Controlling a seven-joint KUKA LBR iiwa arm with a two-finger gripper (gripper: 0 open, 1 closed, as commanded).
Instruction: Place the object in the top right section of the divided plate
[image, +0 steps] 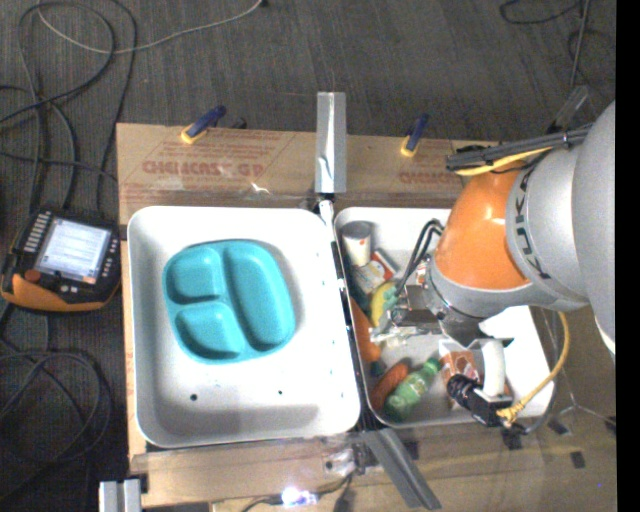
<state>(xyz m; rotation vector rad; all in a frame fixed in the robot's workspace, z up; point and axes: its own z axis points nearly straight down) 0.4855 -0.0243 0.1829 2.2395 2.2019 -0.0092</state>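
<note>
The gripper (400, 315) hangs low in the right bin (530, 330), under the arm's (500, 245) orange band and grey wrist, just above the pile along that bin's left wall. How wide it stands, or whether it has hold of anything, cannot be told; the wrist hides it.

Just beside it lie a yellow piece (383, 300), an orange carrot-like piece (388, 378) and a green bottle (412, 388), packed against one another, with a small white cup (356, 243) farther back. Which of these is the object to move cannot be told, but it is judged to lie in this cluster, since the arm is set down over it.

The crowding and the nearby bin wall leave little room for closing on one piece alone; a neighbour could be nudged or caught too.

The blue divided plate (232, 298) sits mid-floor in the left bin (150, 400), well apart from the walls, with nothing on it. Its large section lies to the right, two smaller ones to the left. The way across is open once the shared rims between the bins are cleared by lifting.
</note>
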